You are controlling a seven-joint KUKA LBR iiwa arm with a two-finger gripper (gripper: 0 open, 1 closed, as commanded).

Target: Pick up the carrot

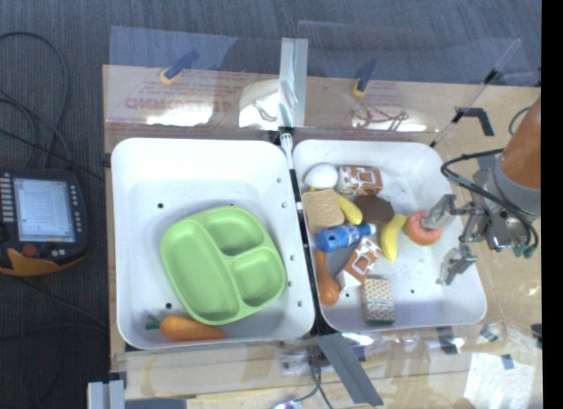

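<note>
Two shallow white bins sit side by side on a bench: the left bin (pixel 132 222) holds a green divided plate (pixel 224 264), and the right bin (pixel 457 306) holds a cluster of toy foods. The grey arm with its orange band (pixel 528 157) reaches in from the right, its gripper (pixel 449 240) hanging over the right bin's right side with fingers spread apart and nothing between them. The carrot (pixel 186 329) lies in the left bin's front corner just beside the plate, while the right bin's pile includes a banana (pixel 391 236), a blue bottle (pixel 338 238) and a white egg (pixel 321 176).
</note>
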